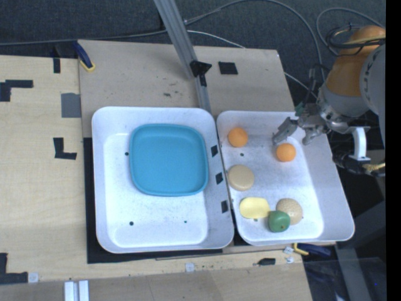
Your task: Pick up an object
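The right bin (326, 187) holds two orange balls, one (237, 137) at its far left and one (286, 152) further right. Nearer the front lie a beige round piece (240, 177), a yellow piece (254, 207), a green ball (279, 221) and a tan speckled ball (291, 209). My gripper (296, 130) hangs over the bin's far right part, just above and beside the second orange ball. Its fingers (282, 130) are spread open with nothing between them.
The left bin (109, 168) carries a large blue plate (168, 159). A grey metal post (182, 36) slants over the bench behind the bins. Cables loop behind the right bin. The arm's orange band (351, 68) stands at the right edge.
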`<state>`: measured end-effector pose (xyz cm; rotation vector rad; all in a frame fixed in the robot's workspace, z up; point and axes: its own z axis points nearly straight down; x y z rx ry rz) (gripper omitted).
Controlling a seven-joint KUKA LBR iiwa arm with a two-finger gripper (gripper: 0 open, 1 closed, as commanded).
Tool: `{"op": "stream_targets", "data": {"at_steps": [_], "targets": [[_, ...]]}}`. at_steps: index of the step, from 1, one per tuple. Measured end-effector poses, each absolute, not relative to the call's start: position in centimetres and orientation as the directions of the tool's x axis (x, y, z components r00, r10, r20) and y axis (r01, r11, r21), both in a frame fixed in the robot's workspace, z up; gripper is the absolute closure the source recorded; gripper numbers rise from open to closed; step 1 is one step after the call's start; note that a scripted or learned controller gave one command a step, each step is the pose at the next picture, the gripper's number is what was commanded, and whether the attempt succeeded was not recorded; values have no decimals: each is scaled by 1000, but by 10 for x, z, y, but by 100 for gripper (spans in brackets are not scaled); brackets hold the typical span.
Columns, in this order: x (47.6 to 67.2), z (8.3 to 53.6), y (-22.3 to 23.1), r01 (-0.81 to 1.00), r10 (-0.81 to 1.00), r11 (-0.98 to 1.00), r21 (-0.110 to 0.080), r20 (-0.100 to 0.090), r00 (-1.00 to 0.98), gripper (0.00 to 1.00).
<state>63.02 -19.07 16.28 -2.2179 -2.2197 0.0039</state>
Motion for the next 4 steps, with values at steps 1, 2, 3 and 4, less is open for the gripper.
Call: {"op": "stream_targets", "data": {"at_steps": [1,2,3,4], "targets": [[630,99,-192,1000,1000,1,-6,1,-1,0],[630,88,-191,1000,1000,1,-1,0,-1,0],[629,99,-194,1000,1000,-1,-1,-3,1,100],[636,160,-190,1000,1000,1,4,-1,-1,100]]}}
